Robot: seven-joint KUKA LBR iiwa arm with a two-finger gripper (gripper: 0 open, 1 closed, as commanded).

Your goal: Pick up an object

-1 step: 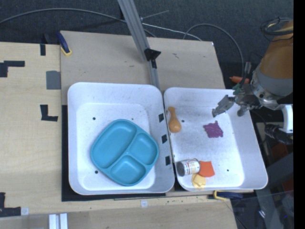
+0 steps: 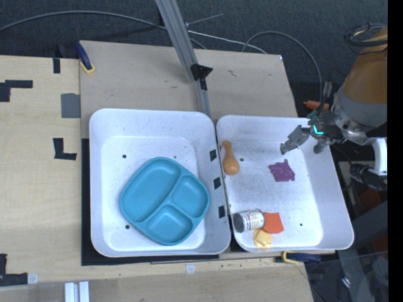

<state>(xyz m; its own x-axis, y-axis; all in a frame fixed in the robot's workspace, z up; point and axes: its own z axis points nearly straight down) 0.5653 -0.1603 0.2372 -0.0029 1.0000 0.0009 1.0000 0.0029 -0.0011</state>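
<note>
The right bin (image 2: 327, 231) holds a purple piece (image 2: 282, 171) near its middle, a tan pear-shaped toy (image 2: 230, 161) by its left wall, and a small metal can (image 2: 249, 221) with an orange block (image 2: 273, 222) and a yellow bit (image 2: 262, 238) at the front. My gripper (image 2: 306, 141) hovers over the bin's upper right area, up and to the right of the purple piece. Its two dark fingers stand spread apart with nothing between them.
The left bin (image 2: 101, 168) holds a blue divided plate (image 2: 165, 199). A grey metal post (image 2: 179, 36) slants down to the bins' shared back edge. Cables run over the dark floor behind the bench.
</note>
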